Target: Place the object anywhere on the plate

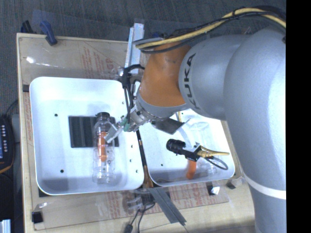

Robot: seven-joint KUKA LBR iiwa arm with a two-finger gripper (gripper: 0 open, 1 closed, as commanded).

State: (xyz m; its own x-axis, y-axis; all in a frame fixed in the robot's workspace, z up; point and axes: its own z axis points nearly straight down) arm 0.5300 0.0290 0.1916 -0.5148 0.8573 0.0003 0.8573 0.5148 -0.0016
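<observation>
A clear plastic bottle (pixel 103 152) with an orange piece inside lies lengthwise in the left bin (pixel 46 96). Its cap end points to the back. A black rectangular plate (pixel 81 131) lies flat just left of the bottle, and the bottle's upper part overlaps the plate's right edge. My gripper (pixel 116 131) reaches down from the right and sits against the bottle's right side, near its upper half. The big grey and orange arm (pixel 194 81) hides the back of the right bin.
The right bin (pixel 160 176) holds a black handled tool (pixel 177 147), a yellow pointed piece (pixel 211 153), an orange item (pixel 192 169) and clear wrapping. A blue clamp (pixel 48 35) sits at the bench's back left corner. A metal bracket (pixel 163 210) juts out at the front.
</observation>
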